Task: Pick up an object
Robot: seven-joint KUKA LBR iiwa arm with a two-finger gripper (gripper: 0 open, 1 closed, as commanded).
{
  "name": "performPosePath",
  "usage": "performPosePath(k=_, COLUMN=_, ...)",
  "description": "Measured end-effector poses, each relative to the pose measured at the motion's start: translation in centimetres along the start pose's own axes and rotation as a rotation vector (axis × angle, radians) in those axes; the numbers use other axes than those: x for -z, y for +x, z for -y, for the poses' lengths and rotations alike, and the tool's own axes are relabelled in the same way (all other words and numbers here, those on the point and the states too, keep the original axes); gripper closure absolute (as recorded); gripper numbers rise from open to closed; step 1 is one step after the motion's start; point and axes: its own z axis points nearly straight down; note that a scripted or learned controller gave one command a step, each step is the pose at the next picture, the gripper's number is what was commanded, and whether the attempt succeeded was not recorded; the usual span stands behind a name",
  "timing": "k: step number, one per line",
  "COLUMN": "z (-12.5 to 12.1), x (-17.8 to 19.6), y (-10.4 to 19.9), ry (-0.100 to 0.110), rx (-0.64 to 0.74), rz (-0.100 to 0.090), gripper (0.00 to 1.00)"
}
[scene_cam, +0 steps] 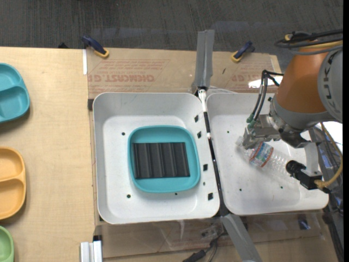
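A clear plastic bottle [264, 156] with a red and blue label lies on its side in the right bin [240, 192]. My gripper [251, 140] hangs over that bin right at the bottle's upper left end, under the grey wrist and orange band. The wrist hides where gripper and bottle meet, so I cannot tell whether they touch. A teal tray [163, 187] with a dark ridged insert sits flat in the middle of the left bin [109, 146].
Teal, orange and green plates [11, 146] lie on the wooden bench at the far left. Cardboard with two clamps [98, 50] lies behind the bins. A black fitting and cables [300, 173] sit at the right bin's right side.
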Motion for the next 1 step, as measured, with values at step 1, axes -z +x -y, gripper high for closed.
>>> performPosePath(k=1, z=0.01, x=0.0, y=0.0, ry=0.0, rx=0.0, rz=0.0, gripper=0.0)
